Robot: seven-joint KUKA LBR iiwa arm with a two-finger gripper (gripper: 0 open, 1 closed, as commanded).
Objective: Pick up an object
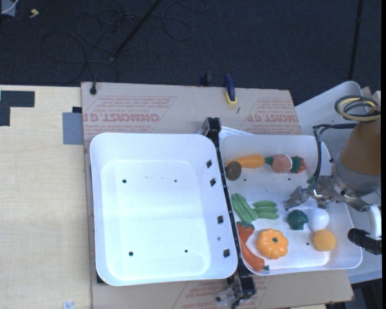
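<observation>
Reaching in from the right, the gripper (301,198) is seen low over the right bin (338,262), its metal tip at the middle of the bin's right half; whether it is released or clenched cannot be told at this scale, and nothing is visibly held. The nearest candidate is judged to be the dark green round toy (297,219), just below the tip and touching a white ball (319,219). An orange ball (323,240) lies just beyond these, towards the near rim. A pumpkin (272,244) sits near the front edge, with a red pepper (251,248) along its left side and green bean pods (254,207) above it. A brown round piece (233,170), a yellow-orange piece (251,161) and a pink-and-red piece (284,163) line the far wall. The left bin (109,172) is shown beside it. All items appear to be small play food, so they are judged light, rigid and smooth, liable to roll or slip when pinched off-centre. The green toy would best be taken across its widest part, from directly above, with the jaws set clear of the white ball; a squeeze on a sloping flank is likely to squirt it sideways.
</observation>
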